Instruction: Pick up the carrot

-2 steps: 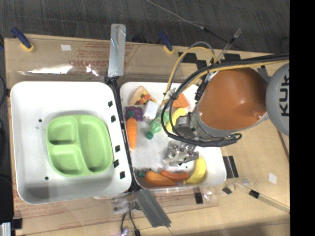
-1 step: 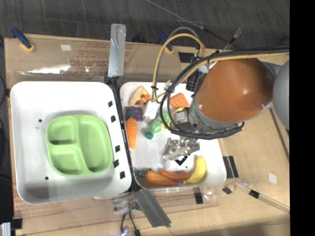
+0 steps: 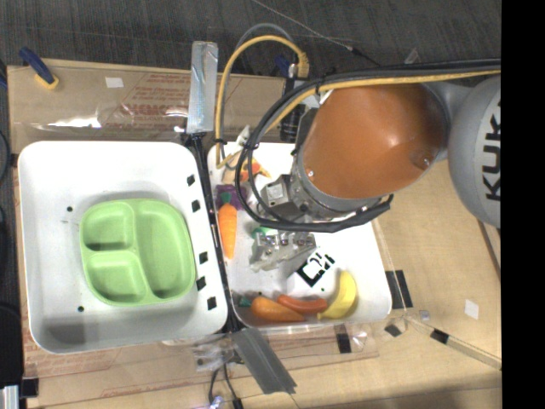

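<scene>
At the frame's lower centre, a banana [image 3: 342, 295] lies in the right bin [image 3: 375, 254]. The gripper [image 3: 279, 250] hangs just right of the carrot [image 3: 227, 228]; its finger state cannot be told. Above, the arm [image 3: 375, 147] bends downward.

We see the carrot [image 3: 227, 229], orange and tapered, lying lengthwise along the right bin's [image 3: 375, 254] left wall, just left of the fingers [image 3: 277, 250] and apart from them.
</scene>
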Available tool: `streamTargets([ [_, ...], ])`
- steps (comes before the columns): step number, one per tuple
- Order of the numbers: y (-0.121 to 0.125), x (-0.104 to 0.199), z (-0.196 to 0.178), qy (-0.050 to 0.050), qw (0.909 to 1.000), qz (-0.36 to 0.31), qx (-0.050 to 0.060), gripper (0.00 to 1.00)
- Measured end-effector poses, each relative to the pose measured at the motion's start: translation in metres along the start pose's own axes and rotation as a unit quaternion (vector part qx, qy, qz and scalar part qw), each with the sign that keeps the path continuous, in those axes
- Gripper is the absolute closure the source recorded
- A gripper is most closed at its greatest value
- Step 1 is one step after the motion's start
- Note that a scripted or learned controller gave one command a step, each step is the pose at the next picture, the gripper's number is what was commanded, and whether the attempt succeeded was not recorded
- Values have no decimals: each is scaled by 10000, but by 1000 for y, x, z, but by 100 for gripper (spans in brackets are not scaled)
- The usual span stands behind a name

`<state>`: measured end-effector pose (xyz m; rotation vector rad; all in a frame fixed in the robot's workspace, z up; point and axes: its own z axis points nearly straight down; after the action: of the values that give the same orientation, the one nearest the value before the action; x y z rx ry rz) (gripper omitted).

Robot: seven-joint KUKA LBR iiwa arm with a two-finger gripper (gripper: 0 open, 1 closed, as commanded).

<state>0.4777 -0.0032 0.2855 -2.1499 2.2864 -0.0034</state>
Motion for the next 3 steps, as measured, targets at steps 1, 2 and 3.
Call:
streamTargets([
  [1,1,-3,16,-5,9714,-2375,-22,100],
  [2,7,-56,96,-26,8916,-4528,-54,100],
  [3,-13,14,96,-9,9666,-2562,-55,100],
])
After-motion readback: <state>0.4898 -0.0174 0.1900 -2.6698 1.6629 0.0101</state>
